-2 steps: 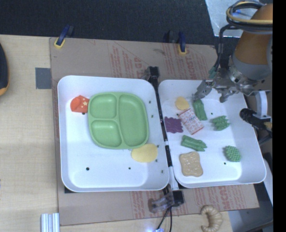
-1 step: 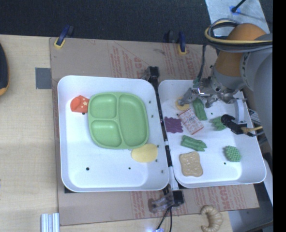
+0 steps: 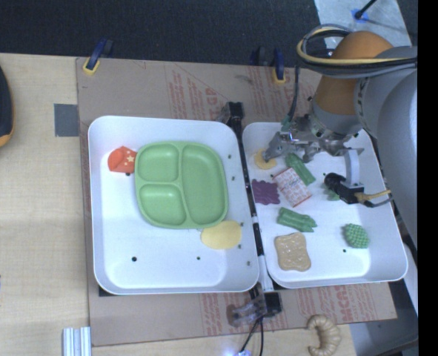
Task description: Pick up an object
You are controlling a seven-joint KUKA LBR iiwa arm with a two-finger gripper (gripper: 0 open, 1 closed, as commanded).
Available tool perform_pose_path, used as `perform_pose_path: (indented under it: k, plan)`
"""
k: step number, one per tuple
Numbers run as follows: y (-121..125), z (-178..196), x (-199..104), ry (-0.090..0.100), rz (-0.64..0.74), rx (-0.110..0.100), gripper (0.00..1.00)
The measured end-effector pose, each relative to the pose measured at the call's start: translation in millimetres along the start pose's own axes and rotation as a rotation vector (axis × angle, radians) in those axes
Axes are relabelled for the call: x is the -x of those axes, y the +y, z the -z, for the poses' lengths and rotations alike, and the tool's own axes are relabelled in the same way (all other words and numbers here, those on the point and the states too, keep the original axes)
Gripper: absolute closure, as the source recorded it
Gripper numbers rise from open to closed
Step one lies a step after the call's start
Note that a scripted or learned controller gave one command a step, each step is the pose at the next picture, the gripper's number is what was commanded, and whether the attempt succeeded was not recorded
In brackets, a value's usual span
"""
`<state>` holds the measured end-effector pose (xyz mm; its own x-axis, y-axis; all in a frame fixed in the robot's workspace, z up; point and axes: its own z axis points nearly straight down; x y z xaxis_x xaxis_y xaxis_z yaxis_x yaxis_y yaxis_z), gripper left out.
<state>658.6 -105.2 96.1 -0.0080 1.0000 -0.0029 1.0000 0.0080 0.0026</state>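
My pincer (image 3: 291, 145) sits at the right bin's (image 3: 382, 265) 11 o'clock; grip state indiscernible; nothing visibly lifted yet

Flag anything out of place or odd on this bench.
One thing: a tan, curled, ridged object lies on the bench in front of the right bin, outside both bins. The other items lie inside the bins, and the green divided plate sits flat in the left bin.
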Motion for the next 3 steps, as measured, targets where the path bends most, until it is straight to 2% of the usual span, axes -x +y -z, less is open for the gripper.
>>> perform_pose_path:
  k: [1,2,3]
  plan:
    - [-0.6,-0.5,48.8,0.001,-0.008,0.003,0.00]
    - [-69.5,-4.7,15.1,0.005,-0.005,-0.013,0.00]
    - [-26.7,-3.6,-4.6,0.002,0.000,-0.002,0.00]
